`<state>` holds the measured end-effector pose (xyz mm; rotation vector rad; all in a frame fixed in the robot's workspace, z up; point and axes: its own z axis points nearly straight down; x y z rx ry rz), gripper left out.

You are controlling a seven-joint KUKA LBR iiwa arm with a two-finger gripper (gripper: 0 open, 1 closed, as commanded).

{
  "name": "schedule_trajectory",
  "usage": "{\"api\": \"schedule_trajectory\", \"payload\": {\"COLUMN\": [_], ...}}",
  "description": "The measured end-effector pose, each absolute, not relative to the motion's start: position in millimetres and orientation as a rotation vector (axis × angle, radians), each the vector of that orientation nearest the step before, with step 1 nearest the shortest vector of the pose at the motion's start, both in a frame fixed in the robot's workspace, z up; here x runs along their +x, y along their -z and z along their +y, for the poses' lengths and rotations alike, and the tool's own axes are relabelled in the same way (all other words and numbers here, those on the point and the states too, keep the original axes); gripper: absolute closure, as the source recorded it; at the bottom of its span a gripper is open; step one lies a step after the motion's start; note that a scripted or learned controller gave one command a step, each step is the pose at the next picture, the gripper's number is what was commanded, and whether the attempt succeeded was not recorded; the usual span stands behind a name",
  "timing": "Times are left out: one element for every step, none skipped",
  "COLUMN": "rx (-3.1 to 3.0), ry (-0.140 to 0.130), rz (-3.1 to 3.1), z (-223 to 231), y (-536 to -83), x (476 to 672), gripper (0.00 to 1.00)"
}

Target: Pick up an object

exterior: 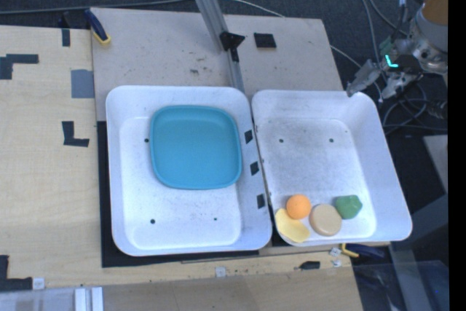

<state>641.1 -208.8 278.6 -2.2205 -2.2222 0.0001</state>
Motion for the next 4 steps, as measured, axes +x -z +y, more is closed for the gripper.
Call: {"api": "schedule_trajectory", "payload": {"rx": [-2.22, -2.219, -2.217, -2.217], "ry": [0.0, -0.004, -0.005, -0.006], "rz": [-2.222, -2.22, -2.219, -2.218], "z": [-209, -209, -207, -210], "y": [-279, -236, -180, -119], "x": [641.1, 643.5, 652.4, 656.5], "gripper": [0.0, 0.0, 0.0, 0.0]}}
